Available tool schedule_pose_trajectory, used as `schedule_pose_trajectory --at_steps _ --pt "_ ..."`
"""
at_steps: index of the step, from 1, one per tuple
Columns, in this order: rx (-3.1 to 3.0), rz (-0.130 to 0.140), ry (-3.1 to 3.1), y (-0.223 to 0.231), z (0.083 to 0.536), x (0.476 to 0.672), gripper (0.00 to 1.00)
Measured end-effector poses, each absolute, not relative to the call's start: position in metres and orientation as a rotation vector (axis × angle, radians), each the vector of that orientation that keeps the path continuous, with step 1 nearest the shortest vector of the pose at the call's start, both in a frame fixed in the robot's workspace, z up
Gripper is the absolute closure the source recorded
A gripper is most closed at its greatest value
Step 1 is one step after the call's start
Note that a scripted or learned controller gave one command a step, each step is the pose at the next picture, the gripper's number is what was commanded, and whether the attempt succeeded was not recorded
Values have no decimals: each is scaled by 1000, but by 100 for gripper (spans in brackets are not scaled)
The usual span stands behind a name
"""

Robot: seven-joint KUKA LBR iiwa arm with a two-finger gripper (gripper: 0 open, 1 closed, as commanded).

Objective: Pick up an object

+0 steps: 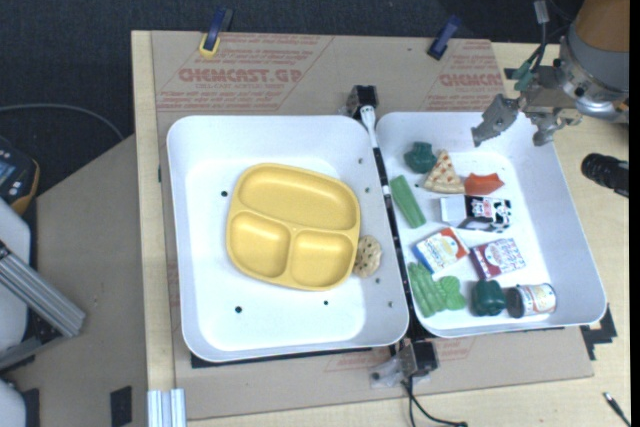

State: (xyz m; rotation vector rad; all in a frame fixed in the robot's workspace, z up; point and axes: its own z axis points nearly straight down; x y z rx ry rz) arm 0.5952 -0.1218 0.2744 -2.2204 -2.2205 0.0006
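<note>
**Approach Over the Right Bin: Target Selection and Clearance**

The gripper (518, 122) hovered above the far end of the right bin (585, 245), its fingers spread apart and holding nothing. All candidate objects lay in that bin: a pizza slice (442, 173) nearest the gripper, a dark green piece (420, 156) just beside it, a red piece (484, 182), a black-and-white carton (489, 210), a long green pod (407, 200) along the left wall, and further cartons and a small can (534, 299) toward the near end.

Recommended practice: select an object with bare bin floor on two opposite sides, then lower vertically with the fingers straddling it. The red piece and the pizza slice looked best suited, each having some open floor on the far side. The central cluster was tightly packed; descent there risked pinching two objects.

Open room existed along the bin's right side and far end. The left bin (190, 215) carried a yellow divided tray (293, 225) with a cookie (367, 255) touching its edge. The dividing walls between the bins limited lateral travel at low height.
</note>
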Motion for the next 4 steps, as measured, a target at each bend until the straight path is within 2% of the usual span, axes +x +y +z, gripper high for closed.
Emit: schedule_pose_trajectory --at_steps 1,2,4 --pt "-2217 6 -2217 -121 232 593 0" --pt "-2217 7 -2217 -122 180 602 0" --pt "-2217 5 -2217 -112 82 592 0"
